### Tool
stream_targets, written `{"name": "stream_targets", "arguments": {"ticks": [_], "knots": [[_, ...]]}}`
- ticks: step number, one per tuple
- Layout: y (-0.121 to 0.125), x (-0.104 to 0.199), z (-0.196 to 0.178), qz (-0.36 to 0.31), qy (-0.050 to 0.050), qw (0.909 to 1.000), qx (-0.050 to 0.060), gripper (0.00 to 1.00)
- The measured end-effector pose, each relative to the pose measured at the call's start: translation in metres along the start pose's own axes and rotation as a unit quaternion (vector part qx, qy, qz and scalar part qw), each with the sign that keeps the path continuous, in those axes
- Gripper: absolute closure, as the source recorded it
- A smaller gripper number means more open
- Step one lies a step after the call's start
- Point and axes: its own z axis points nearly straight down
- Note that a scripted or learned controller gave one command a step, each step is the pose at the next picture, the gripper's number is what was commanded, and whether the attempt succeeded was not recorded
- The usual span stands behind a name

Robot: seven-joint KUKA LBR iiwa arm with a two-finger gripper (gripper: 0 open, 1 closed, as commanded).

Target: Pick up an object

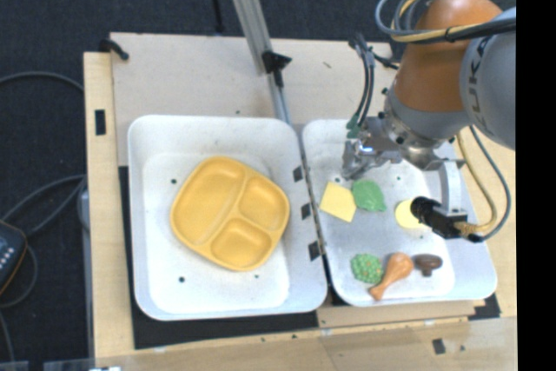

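In the right shallow white plastic bin point(469, 282), the metal gripper point(358, 162) hovers above a bumpy green leaf-shaped toy point(370, 195); its fingers' spread cannot be told. A smooth orange-tan drumstick toy point(391, 272) lies diagonally, bone end lower-left.

You see two white bins side by side on the bench. The left bin point(148, 152) holds a yellow divided tray point(229, 211), lying flat near its middle. In the right bin point(473, 274) the gripper point(358, 162) hangs at the far left part, just above a green leafy piece point(369, 195). A yellow wedge point(338, 202) lies just left of that piece. Nearer you lie a green broccoli point(366, 266), a drumstick point(391, 274) and a brown mushroom point(426, 262). A yellow round piece point(407, 214) sits right of the leafy piece.
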Motion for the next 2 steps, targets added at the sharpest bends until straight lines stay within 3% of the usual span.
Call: {"name": "stream_targets", "arguments": {"ticks": [2], "knots": [[0.039,0.09,0.023,0.001,-0.001,1.0,0.001,1.0]]}}
